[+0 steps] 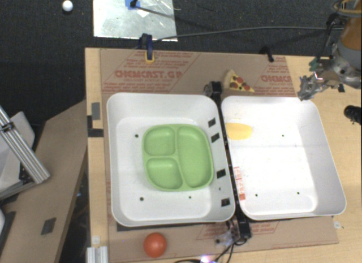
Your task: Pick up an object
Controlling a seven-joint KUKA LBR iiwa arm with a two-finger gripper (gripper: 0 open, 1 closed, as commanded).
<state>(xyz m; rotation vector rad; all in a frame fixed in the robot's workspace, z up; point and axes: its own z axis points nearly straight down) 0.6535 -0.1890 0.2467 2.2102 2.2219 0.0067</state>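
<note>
A flat yellow object lies in the right bin near its far left corner. A toy pizza slice rests on the cardboard just beyond the bins. An orange-red ball sits on the bench in front of the left bin. My gripper hangs at the far right corner of the right bin, above its rim, well away from the yellow object. Nothing shows between its tips.
A green three-compartment tray lies in the left bin. Black clips line the seam between the bins. A metal sheet and a blue clamp lie at the back. An aluminium rail stands at the left.
</note>
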